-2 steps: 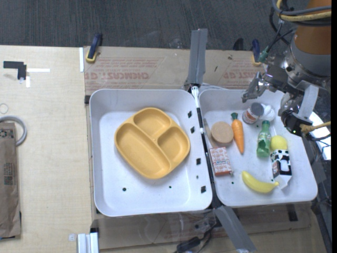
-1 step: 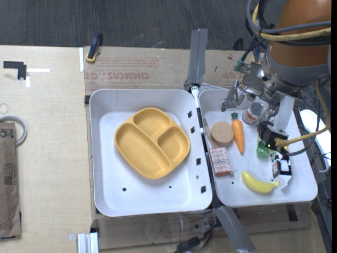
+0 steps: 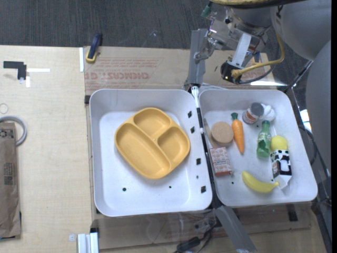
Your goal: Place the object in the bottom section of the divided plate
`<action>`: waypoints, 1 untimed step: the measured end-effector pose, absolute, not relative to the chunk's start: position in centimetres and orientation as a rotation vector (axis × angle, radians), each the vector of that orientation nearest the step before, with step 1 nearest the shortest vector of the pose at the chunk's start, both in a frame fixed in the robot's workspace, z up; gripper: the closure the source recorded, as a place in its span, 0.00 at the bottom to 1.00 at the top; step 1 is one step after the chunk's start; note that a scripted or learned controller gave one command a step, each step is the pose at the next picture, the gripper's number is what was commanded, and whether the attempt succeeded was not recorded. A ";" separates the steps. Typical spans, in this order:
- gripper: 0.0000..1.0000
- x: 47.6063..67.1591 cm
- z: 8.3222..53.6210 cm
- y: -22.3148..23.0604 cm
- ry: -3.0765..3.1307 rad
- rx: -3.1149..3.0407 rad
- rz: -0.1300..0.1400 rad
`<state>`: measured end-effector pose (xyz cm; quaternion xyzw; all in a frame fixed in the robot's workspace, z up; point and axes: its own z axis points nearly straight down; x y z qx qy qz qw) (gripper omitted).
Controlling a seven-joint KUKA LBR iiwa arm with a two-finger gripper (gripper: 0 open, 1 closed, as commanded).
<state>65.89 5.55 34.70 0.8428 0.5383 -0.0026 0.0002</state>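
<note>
We see the tool point(image 3: 201, 50) raised above the bins' far edge, its opening impossible to judge, nothing visibly gripped, while the carrot point(image 3: 238, 136) and other candidate objects lie in the right bin point(image 3: 300, 191), apart from the yellow divided plate point(image 3: 152, 142), which sits unloaded.

Grey rounded arm casing point(image 3: 305, 20), orange band at top, yellow and black cables looped around metallic wrist hardware point(image 3: 231, 36).
</note>
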 end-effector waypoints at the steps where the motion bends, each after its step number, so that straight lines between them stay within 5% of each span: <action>1: 0.00 65.9 40.1 10.2 1.654 2.670 -0.006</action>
